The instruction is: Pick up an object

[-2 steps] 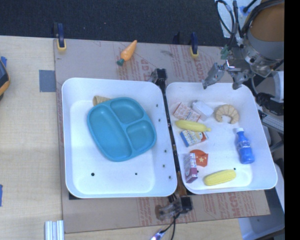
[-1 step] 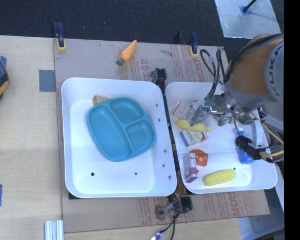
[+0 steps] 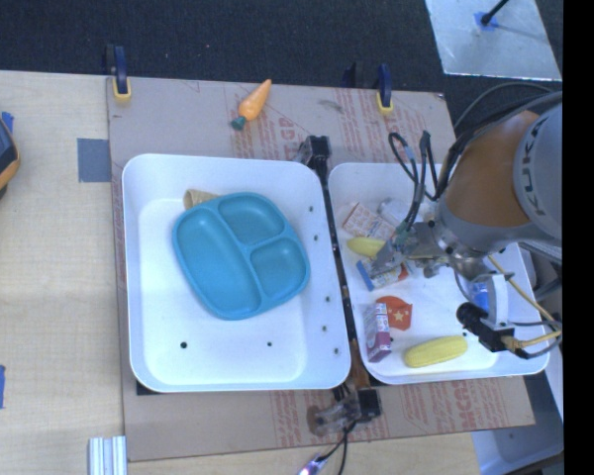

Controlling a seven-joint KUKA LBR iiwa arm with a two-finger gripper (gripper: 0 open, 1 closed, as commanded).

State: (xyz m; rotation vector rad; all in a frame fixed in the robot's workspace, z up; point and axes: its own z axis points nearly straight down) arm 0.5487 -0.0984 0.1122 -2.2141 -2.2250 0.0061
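Observation:
My gripper is low in the left half of the right bin, at the end of the grey and orange arm. It hangs over a cluster of small items: a yellow piece, a white packet and a small blue piece. A red item and a maroon tube lie just in front of it. A yellow corn cob rests near the bin's front edge. I see nothing lifted.
The left bin holds a blue divided plate with a tan piece poking out behind it. An orange toy carrot lies on the bench behind the bins. A blue and white object sits under the arm.

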